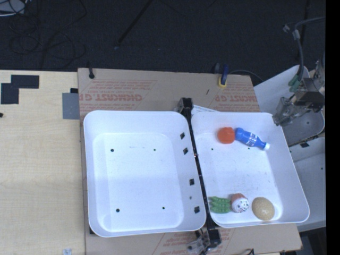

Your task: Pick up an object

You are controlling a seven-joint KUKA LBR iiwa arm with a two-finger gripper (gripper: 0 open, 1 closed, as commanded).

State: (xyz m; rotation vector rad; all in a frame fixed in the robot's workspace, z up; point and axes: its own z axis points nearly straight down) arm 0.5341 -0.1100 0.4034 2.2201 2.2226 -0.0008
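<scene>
The left bin [138, 179] lies bare on the counter [37, 158]. In the right bin [287, 169], 5 objects are spread in 2 well-separated groups, which leaves room for a grasp: ball [226, 135] touching bottle [251, 138] up top; green toy [219, 204], spotted ball [239, 203] and egg [263, 208] below. The hand [284, 113] is parked beside the bin; its state cannot be told.
</scene>
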